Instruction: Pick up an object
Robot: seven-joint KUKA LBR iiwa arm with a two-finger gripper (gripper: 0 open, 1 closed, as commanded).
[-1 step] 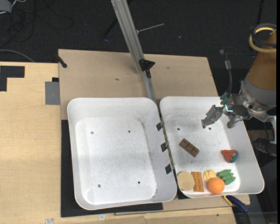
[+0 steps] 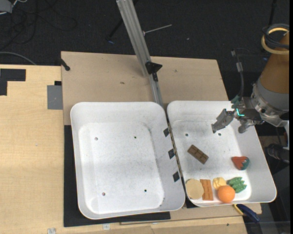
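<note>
the desk (image 2: 195, 72) carries two shallow white bins side by side. the left bin (image 2: 88, 116) lies broad and bare-floored; the right bin (image 2: 185, 112) holds all the small things, gathered toward its near end. the arm (image 2: 276, 77) reaches in from the right, and the claw (image 2: 233, 123) hangs above the far part of the right bin with its two fingers spread apart, released, nothing between them.

the things on offer, largest first: a pale bread-like slice (image 2: 195, 188) with a tan wafer (image 2: 207, 189) touching it, an orange ball (image 2: 226, 194) just beside those, a green leafy piece (image 2: 237, 184), a small yellow lump (image 2: 219, 182), a red piece with a green end (image 2: 240, 163) near the right wall, and a brown chocolate bar (image 2: 198, 154) lying flat and alone on the open floor.

the brown bar looks the soundest target: it stands well apart from the cluster and is nearest the claw. to do it well, the claw should likely turn so the fingers straddle the bar's narrow width, come straight down, and close only once level with it. the crowded corner risks nudging neighbours.
</note>
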